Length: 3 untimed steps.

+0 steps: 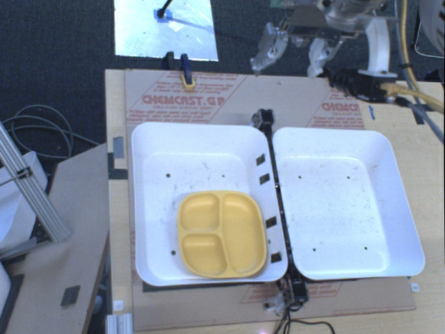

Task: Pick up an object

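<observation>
Gripper: the gripper hangs at the far edge of the scene, above the far rim of the bench and beyond both bins; its two pale fingers stand spread apart with nothing between them.
Arm: the grey wrist reaches in from the far right, high over the bench.
Right bin: the right bin lies just on the near side of the gripper and slightly to its right.
Left bin: the left bin sits touching the right one along a shared middle seam, and holds the only thing to pick.
Tray: a yellow divided tray lies flat in the near right part of the left bin, close to the seam.
Direction: from the gripper the tray lies well toward the near side and a little to the left.
Long axis: the tray is nearly square; its longest compartment runs far-to-near along its right side.
Next move: it likely calls for a long travel nearward, then a descent onto a raised rim, since the flat tray offers little else to pinch.
</observation>
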Tool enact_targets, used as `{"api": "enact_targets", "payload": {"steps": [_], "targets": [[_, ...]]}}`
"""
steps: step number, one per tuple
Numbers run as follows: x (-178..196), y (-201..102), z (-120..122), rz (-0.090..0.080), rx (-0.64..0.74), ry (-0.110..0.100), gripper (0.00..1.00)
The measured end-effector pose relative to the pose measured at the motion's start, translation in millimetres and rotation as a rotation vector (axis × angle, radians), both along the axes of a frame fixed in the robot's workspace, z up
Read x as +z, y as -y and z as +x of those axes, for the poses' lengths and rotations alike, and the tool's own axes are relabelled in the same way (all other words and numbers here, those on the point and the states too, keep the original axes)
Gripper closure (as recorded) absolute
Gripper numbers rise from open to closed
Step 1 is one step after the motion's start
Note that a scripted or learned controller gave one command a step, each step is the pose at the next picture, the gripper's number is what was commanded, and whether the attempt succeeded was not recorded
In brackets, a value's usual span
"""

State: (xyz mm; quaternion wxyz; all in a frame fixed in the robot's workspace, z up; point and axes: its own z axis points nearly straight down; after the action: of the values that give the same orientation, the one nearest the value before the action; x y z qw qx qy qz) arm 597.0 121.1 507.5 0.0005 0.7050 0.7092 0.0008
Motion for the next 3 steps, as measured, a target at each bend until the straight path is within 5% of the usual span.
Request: {"api": "enact_targets", "payload": {"steps": [2, 3], "targets": [[-13.9, -59.5, 17.6, 0.001, 0.002, -0.002, 0.00], [16.0, -33.9, 35.1, 0.000, -0.007, 0.004, 0.00]]}}
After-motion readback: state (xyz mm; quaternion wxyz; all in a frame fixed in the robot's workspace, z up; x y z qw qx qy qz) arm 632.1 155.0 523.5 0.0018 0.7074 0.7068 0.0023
